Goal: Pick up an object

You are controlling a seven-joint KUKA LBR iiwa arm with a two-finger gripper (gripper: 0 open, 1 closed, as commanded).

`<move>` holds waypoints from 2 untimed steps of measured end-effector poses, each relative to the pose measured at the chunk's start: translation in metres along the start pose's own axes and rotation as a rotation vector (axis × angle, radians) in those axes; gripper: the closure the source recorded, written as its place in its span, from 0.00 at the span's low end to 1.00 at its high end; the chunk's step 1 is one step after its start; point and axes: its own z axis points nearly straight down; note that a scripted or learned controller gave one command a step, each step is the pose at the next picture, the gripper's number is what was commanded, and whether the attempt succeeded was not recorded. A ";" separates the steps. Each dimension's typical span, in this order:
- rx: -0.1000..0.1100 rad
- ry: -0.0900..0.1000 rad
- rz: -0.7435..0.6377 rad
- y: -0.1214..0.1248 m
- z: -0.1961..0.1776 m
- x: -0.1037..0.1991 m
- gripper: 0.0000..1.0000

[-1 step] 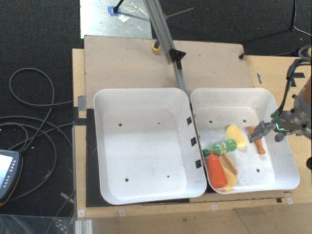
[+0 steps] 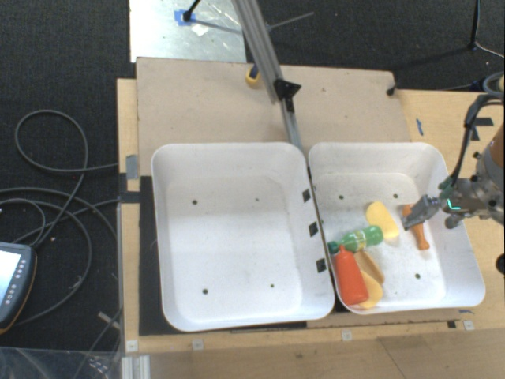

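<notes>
Hovers over the right bin (image 2: pixel 465 287) with claw (image 2: pixel 422 214), grip state impossible to tell, just above the orange carrot-like stick (image 2: pixel 420 233) whose long axis runs far-to-near, slightly rightward.

I can read no text, label, brand, number or sign anywhere on my feed. Left of the gripper (image 2: pixel 432 213), the green bottle (image 2: pixel 364 238) and the red bottle (image 2: pixel 350 275) show no lettering I can make out. Far to its left, the screen of the handheld pendant (image 2: pixel 13 283) glows, but its contents are too small to read. Well above and left of the gripper, the blue tape (image 2: pixel 185 17) on the floor bears no marking I can see.
</notes>
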 end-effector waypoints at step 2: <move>0.006 0.001 0.002 0.004 0.087 -0.001 0.00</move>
